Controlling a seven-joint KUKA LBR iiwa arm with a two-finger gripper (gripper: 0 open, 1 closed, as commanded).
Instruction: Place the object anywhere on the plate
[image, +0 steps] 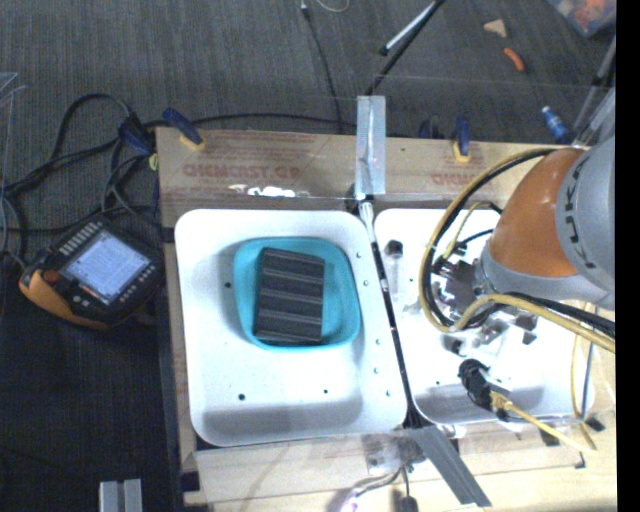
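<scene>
One dark ribbed block (291, 295) lies flat on one blue plate (345, 300), centred, long axis running near-to-far in the camera view, ribs crosswise. Plate sits in the left white bin (210, 300). Second white bin (520, 395) just beside it on the right, two bins total. Gripper (478, 345) hangs over the right bin, cables around it, can't tell its state. Wooden bench (300, 165) underneath; teach pendant (95, 272) on dark carpet floor (100, 50) at left.
</scene>
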